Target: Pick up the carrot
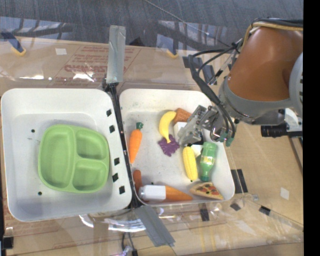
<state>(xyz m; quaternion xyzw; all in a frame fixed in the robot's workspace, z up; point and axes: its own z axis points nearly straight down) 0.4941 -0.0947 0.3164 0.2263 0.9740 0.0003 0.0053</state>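
Carrot [135,144] lies untouched by the right bin's [149,97] left wall.

Gripper [192,132] hovers at the carrot's 3 o'clock, above grapes [169,145] and banana [167,124]; finger state cannot be told. Corn [190,163] and green bottle [207,161] sit toward 4 o'clock.

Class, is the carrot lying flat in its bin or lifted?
Lying flat: the carrot rests on the right bin's floor, apart from the gripper.

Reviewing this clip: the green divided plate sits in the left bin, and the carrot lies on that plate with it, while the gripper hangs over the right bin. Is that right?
Not quite. The carrot is not on the green divided plate; it lies in the right bin, near that bin's left wall. The camera view shows this. The rest holds: the plate sits in the left bin, and the gripper hangs over the right bin.
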